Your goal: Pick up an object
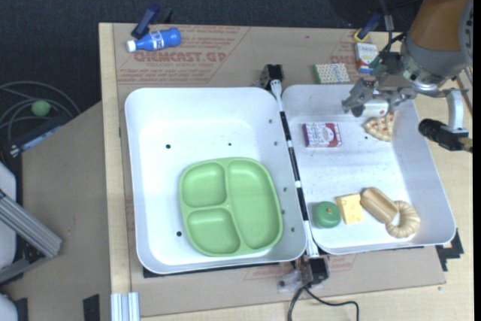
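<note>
Fingers (370,103) hang over the right white bin's (421,184) far edge beside a pizza slice toy (379,127); their spread cannot be told.

Red-and-white packet (322,134) lying flat near the far left of the right bin (428,184), apart from the rest. Pizza-like slice (380,127), tan with red spots, flat near the far right wall. Along the near edge, in a row: green round piece (326,215) at the left, yellow cheese-like wedge (349,208) just beside it, brown hot-dog-shaped roll (376,204) lying slantwise, tan ring-shaped pastry (403,221) touching the roll's right end. Green three-compartment tray (228,206) flat in the left bin (150,162), toward the near side.
</note>
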Robot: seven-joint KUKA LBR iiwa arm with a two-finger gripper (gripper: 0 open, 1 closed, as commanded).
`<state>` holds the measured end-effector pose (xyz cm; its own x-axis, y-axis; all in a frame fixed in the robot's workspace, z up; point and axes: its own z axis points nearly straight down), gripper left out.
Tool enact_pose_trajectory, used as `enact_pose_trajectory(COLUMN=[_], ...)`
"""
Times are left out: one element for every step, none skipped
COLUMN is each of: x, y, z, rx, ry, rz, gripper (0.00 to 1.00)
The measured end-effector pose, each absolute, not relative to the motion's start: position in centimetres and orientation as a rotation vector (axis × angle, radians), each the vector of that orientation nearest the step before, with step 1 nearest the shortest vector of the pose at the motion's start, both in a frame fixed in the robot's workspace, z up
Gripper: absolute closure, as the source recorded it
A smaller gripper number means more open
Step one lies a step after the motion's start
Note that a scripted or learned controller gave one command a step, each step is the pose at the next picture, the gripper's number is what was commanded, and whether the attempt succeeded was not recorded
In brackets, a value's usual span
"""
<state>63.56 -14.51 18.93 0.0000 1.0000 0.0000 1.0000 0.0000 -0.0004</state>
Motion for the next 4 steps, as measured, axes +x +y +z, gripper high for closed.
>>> enact_pose_trajectory(x=[63.6,63.8,65.4,65.2], y=[-13.4,-11.8,-9.9,-10.1], z=[9.7,9.0,9.0,10.0], rx=[-2.224,-2.228,-2.228,-2.226], ry=[-2.225,-2.227,-2.228,-2.223], rz=[-0.003,-0.007,-0.006,0.005], gripper=[0.00,0.00,0.00,1.00])
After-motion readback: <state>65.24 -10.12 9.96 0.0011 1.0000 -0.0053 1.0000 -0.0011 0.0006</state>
